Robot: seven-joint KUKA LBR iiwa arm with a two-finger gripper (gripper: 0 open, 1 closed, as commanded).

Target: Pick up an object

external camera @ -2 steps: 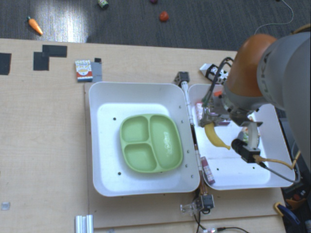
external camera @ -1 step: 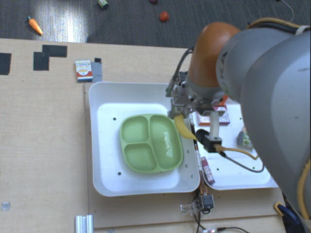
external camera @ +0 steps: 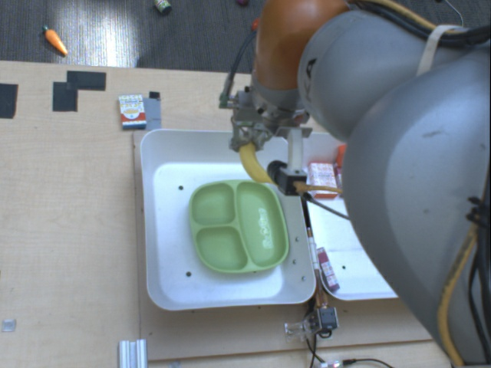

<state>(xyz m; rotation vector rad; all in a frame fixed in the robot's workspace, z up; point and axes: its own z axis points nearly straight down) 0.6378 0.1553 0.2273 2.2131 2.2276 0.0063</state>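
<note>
Left white bin: arm bent down from right, jaws pinching yellow banana above green tray.

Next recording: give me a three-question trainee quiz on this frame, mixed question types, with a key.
1. True or false: the green divided plate lies in the left white bin.
2. What yellow item hangs just below the gripper? A) banana B) carrot C) cup
3. Fill in: the plate has ___ compartments.

Key:
1. True.
2. A, the banana, its upper end at the fingers; whether it is gripped cannot be judged.
3. Three.
</note>
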